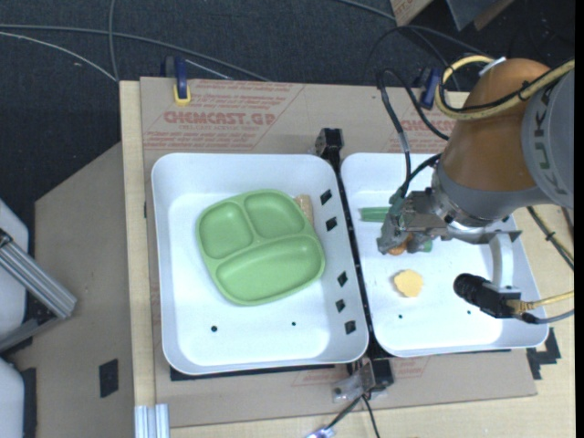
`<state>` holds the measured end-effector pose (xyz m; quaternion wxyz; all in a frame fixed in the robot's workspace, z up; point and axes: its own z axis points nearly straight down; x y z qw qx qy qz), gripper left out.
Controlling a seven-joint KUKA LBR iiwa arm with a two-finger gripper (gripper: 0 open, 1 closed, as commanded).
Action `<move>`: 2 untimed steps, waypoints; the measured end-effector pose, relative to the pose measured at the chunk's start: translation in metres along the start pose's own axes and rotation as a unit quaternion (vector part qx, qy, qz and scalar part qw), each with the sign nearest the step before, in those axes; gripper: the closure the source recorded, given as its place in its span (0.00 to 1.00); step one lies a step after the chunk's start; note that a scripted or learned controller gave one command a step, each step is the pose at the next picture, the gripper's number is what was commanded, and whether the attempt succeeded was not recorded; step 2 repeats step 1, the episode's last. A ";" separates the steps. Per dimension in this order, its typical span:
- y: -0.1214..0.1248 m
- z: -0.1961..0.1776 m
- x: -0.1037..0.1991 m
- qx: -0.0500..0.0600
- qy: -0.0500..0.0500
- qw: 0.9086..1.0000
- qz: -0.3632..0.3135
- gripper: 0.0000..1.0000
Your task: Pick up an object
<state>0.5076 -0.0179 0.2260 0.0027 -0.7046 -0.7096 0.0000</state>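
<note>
My gripper [399, 237] hangs low in the right bin [456, 336], near its left middle, under the grey and orange wrist. A small yellow piece [409, 284] lies on the bin floor just below the gripper, apart from it. A thin green object [371, 214] lies just up and left of the gripper, partly hidden by it. A bit of orange [422, 242] shows at the gripper's lower right edge; I cannot tell whether it is held.
The left bin [182, 318] holds a green divided plate [261, 246] with a small tan item [304, 207] at its upper right edge. A black divider with clips [336, 235] runs between the bins. The arm covers the right bin's upper right part.
</note>
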 end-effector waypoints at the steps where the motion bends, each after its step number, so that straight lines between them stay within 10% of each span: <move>1: 0.006 0.001 0.065 -0.002 0.000 1.000 0.000 1.00; 2: 0.006 0.001 0.065 -0.002 0.000 1.000 0.000 1.00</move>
